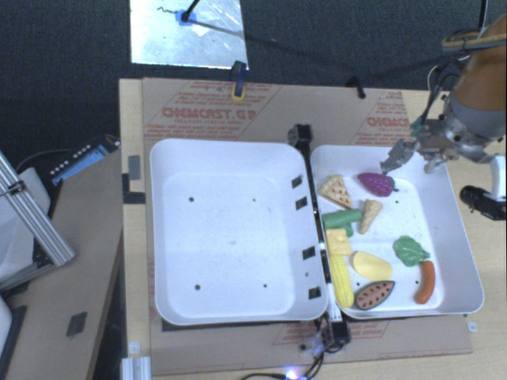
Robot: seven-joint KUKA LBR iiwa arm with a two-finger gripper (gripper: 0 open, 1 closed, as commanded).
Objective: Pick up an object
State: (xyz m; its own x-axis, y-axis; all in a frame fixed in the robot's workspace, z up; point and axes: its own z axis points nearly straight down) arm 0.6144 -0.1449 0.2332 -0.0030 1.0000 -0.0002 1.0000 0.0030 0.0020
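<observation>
The right bin (463, 248) holds several toy foods. A purple grape bunch (376, 184) lies near its far side, with a pizza slice (336, 190) to the left of it. Below them lie a green vegetable (342, 218), a beige cone (369, 214), a corn cob (341, 271), a yellow lemon (371, 265), a watermelon slice (374, 294), a green leaf (410, 250) and an orange carrot (425, 282). My gripper (412, 163) hovers open over the bin's far right corner. It is just up and right of the grapes, and nothing is between its fingers.
The left bin (230, 228) sits beside the right one, with black clips (305, 204) along the shared wall. A cardboard sheet (261, 105) lies under both bins. A silver sheet (187, 20) lies at the back and a metal rail (32, 220) at the left.
</observation>
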